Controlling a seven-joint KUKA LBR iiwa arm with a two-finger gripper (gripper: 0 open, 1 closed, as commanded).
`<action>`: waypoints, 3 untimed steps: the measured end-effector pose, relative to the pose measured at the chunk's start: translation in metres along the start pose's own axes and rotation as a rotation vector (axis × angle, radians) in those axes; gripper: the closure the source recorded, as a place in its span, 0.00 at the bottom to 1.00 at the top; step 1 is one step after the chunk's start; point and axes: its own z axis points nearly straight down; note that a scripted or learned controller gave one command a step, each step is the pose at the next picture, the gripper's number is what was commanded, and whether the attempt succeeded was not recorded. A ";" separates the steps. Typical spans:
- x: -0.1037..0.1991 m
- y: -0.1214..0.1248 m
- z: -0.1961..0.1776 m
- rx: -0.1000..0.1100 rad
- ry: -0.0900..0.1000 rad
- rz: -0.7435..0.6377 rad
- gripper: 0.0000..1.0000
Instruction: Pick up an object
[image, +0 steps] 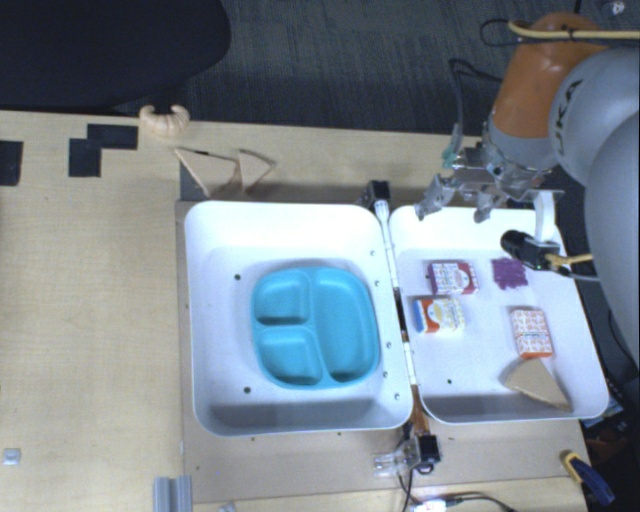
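My gripper (455, 205) hangs over the far edge of the right bin (590, 330), its two metal fingers spread apart with nothing between them. Below it in that bin lie a small maroon-and-white packet (449, 277), a white packet with an orange label (439, 315), a purple piece (509, 273), an orange-and-white packet (530, 331) and a tan wedge (538, 381). All of them rest on the bin floor, apart from the gripper.
The left bin (215, 300) holds a blue divided tray (315, 325). A ridge between the bins runs down the middle. Wooden pieces (220, 168) and a small tan object (163, 121) lie on the bench behind the left bin.
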 end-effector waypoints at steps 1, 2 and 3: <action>-0.031 -0.001 0.084 0.004 0.000 0.004 0.00; -0.034 -0.048 0.116 -0.015 -0.005 0.003 0.00; -0.033 -0.046 0.103 -0.022 -0.004 0.001 1.00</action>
